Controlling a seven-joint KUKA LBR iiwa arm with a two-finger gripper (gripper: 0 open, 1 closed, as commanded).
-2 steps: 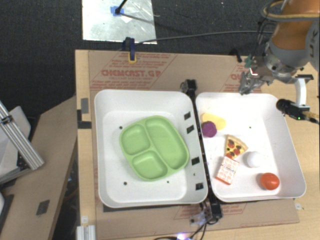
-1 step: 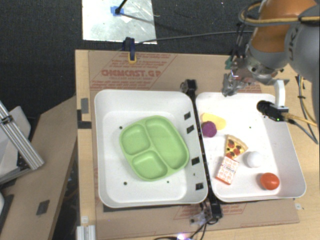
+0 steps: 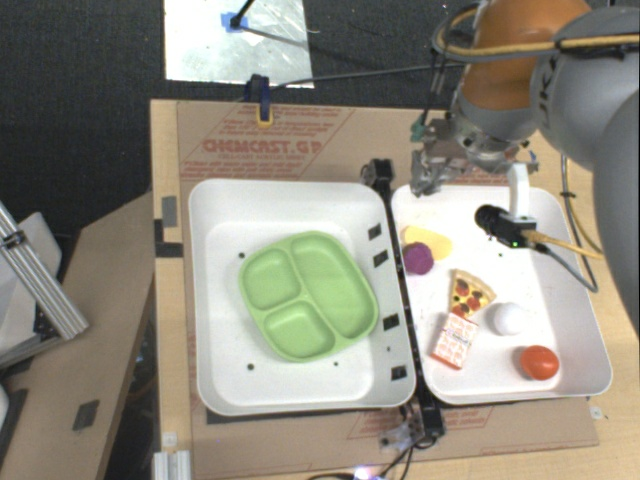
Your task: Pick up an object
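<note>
From my remote seat the arm (image 3: 590, 78) is a chunky rounded thing, smooth matte grey shell with a fat glossy orange band (image 3: 515, 43) just above the wrist. Thin dark cables loop around the top of that band. Below it sits a silvery metal wrist block, and the gripper (image 3: 428, 178) looks like bare grey metal, pretty small by comparison.

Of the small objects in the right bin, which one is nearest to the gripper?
The yellow piece, at the bin's far left. It lies just below the gripper; the purple ball comes next.
</note>
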